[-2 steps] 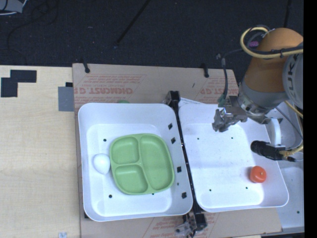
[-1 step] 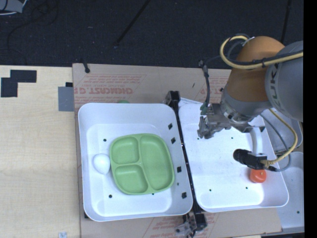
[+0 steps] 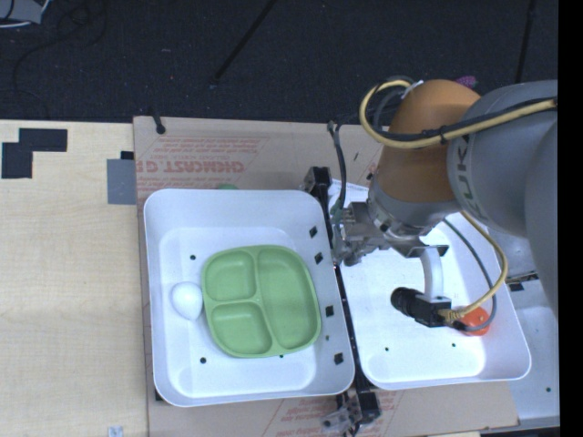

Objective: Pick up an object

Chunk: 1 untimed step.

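Observation:
A light green divided plate (image 3: 260,300) lies flat in the left bin (image 3: 182,217). A small white egg-shaped object (image 3: 187,299) rests against the plate's left edge. In the right bin (image 3: 410,362), a small orange object (image 3: 475,322) sits near the right wall, partly behind a yellow cable. My gripper (image 3: 349,240) hangs low over the right bin's left edge, beside the divider between the bins, with the grey and orange wrist above it. It is to the right of the plate and well left of the orange object.
The two bins sit on a cardboard sheet (image 3: 228,157) on a pale wooden bench (image 3: 64,280). The arm's bulk covers the right bin's upper half. Black clips (image 3: 319,182) line the seam between the bins.

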### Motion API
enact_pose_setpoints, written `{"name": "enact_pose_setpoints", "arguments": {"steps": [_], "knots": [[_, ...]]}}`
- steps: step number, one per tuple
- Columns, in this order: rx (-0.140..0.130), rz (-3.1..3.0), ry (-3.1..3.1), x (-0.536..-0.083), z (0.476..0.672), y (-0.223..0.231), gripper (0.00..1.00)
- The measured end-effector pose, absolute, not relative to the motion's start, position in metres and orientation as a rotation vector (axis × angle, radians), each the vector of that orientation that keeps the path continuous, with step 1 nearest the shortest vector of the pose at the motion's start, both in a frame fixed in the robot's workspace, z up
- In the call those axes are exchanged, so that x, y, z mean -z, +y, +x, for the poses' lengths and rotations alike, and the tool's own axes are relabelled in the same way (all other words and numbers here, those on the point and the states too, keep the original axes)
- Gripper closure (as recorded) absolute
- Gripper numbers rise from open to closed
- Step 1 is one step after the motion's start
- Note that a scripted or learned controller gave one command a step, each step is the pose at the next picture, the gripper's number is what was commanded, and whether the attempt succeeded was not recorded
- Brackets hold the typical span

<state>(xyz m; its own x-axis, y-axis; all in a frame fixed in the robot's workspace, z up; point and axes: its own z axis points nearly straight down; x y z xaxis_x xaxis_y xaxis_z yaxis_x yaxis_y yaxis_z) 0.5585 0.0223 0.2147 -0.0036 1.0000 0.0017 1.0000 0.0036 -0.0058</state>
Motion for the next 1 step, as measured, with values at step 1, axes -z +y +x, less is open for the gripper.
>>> {"name": "enact_pose_setpoints", "arguments": {"steps": [1], "knots": [[-0.002, -2.213, -2.223, -0.2268, 0.5424, 0.0774, 1.00]]}}
